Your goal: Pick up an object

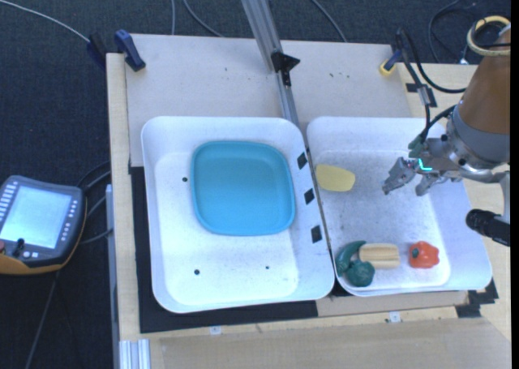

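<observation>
In the right bin (462, 221) lie a pale yellow piece (335, 178) near the left wall, and a dark green vegetable (353, 263), a tan block (379, 255) and a red pepper (422, 255) along the front wall. My gripper (410, 181) hangs over the bin's middle right, to the right of the yellow piece and behind the red pepper. Its fingers (396, 178) stand apart, open, with nothing between them.
The left bin (170, 221) holds a blue square plate (243, 187). A metal pole (263, 15) slants down to the gap between the bins. A teach pendant (36, 221) lies off the bench at left. Clamps sit at the bench's back corners.
</observation>
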Controlling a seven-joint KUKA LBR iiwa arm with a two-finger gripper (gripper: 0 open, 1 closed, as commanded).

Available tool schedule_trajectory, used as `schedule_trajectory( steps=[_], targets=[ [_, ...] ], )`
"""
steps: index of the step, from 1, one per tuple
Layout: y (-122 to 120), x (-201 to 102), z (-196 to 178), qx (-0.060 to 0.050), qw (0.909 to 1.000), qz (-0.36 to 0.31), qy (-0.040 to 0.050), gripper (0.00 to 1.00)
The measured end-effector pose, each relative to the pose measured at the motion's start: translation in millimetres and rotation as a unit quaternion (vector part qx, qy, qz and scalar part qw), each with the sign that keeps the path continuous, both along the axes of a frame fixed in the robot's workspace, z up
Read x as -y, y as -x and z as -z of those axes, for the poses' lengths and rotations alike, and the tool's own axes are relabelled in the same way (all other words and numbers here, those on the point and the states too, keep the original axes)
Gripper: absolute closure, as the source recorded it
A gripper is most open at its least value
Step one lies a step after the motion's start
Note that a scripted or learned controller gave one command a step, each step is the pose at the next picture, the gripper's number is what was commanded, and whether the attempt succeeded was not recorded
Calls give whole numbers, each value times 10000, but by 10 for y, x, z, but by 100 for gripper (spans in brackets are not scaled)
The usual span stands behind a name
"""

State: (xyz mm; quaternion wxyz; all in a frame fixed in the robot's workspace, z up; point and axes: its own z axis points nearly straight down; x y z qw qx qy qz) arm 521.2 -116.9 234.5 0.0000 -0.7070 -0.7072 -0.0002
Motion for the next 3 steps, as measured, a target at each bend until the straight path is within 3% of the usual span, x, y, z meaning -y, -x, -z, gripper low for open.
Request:
schedule_trajectory(
  steps=[1,3],
  targets=[
    [0,0,1,-1,10000,0,0,0],
    [66,-71,989,-18,10000,1,-1,0]
  ],
)
